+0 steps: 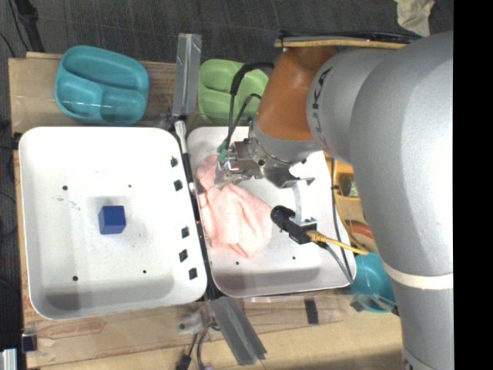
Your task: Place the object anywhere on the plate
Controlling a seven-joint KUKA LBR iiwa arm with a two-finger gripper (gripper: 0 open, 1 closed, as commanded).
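Note:
A small blue cube [112, 219] lies on the floor of the left white bin [46, 153], left of its middle. A pale pink plate [235, 214] rests in the right white bin [308, 272], against its left wall. My gripper [229, 164] hangs over the upper edge of the pink plate, far to the right of the cube. The grey arm with its orange band [289, 99] covers the upper right part of that bin. I see nothing held in the gripper.
A teal divided dish [102, 83] sits on the bench behind the left bin. A green dish [219, 87] lies behind the right bin, partly under the arm. A black cable plug with a yellow wire [296, 226] hangs over the right bin.

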